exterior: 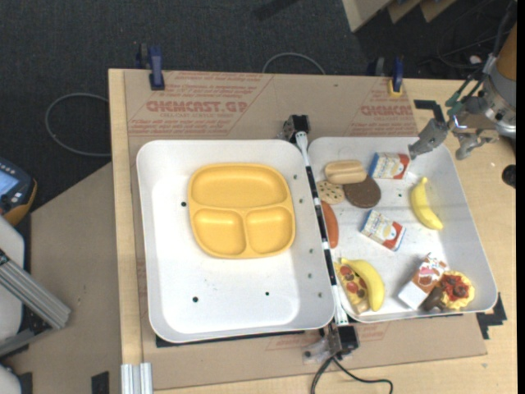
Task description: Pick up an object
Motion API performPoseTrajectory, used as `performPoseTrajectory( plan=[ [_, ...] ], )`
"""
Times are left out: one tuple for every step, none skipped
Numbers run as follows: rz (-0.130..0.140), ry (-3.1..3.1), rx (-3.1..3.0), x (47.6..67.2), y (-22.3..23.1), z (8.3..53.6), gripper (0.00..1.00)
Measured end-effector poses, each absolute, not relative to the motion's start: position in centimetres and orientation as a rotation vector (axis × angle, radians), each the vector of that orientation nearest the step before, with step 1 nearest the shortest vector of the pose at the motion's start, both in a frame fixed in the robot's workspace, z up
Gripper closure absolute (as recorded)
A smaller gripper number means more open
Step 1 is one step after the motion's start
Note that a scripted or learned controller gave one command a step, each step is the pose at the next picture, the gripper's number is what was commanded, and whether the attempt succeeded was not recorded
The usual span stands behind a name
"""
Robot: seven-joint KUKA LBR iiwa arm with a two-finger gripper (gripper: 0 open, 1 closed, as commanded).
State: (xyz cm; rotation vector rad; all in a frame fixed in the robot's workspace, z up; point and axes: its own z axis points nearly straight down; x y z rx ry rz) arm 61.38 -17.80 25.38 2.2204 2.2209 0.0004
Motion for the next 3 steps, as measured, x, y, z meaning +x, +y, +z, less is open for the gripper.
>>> performPoseTrajectory(
  plan=[
    [-0.009,2.222,2.232,61.2,-22.6,15.2,0.0],
    [0.002,2.229,2.223,63.1,-21.4,8.5,0.0],
    [0.011,2.23,2.221,60.2,-21.9,8.6,0.0]
  ],
)
